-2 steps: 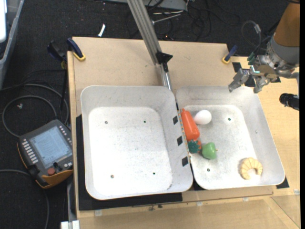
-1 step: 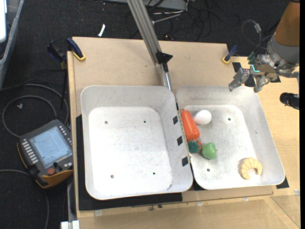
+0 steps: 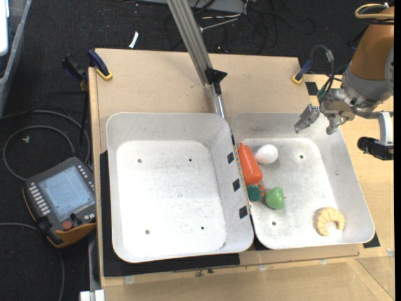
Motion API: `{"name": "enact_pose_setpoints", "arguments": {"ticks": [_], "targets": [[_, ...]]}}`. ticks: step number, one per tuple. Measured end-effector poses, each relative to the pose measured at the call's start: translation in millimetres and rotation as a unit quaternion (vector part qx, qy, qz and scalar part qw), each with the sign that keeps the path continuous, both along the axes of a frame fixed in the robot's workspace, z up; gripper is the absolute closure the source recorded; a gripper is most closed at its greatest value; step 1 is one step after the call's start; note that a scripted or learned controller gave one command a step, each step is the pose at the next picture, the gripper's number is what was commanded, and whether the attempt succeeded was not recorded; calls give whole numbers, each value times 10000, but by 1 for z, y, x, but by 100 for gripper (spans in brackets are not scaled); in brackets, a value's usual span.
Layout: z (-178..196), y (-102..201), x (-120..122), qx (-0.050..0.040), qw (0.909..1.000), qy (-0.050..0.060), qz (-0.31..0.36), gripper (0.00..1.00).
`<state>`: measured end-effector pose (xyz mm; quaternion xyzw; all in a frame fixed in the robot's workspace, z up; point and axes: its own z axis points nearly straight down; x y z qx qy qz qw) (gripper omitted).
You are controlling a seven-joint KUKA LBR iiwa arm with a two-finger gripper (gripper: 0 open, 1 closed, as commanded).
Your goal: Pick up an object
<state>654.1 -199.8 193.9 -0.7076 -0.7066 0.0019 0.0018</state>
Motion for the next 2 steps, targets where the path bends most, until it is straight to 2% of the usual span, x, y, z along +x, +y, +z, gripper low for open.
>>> {"name": "enact_pose_setpoints", "arguments": {"ticks": [1, 2], "targets": [[-64, -1, -4, 5, 10000, 6, 3, 0], [-101, 0, -5, 1, 10000, -10, 10, 0]]}}
